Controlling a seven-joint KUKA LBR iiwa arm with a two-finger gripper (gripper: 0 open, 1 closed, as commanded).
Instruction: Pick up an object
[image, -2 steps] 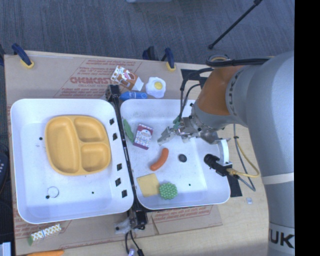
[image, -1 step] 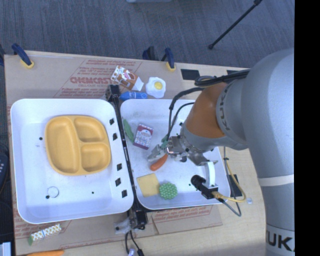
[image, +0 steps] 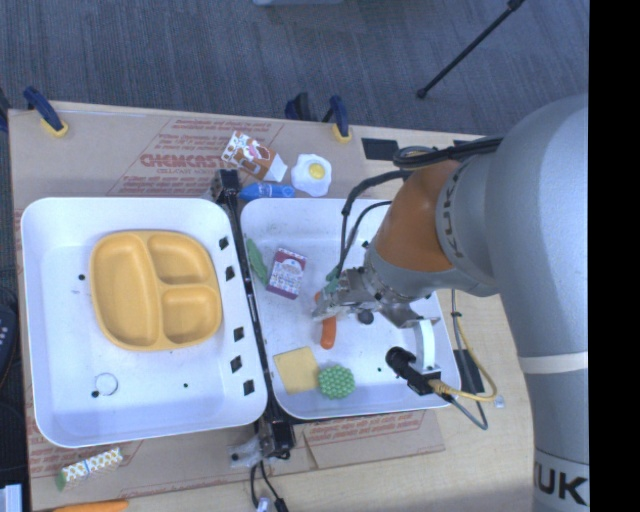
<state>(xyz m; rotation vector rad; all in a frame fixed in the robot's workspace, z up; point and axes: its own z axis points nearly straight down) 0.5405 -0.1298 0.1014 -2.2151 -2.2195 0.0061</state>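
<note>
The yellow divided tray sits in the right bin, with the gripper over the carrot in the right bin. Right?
Not quite. The camera view shows the yellow tray in the left bin. The gripper is over the carrot in the right bin.

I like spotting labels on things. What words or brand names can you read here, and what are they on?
"KUK", cut off by the edge: on the arm's base.
Red print on the cardboard: too blurred to read.
Print on the small carton and the snack packet: too small to read.
</note>
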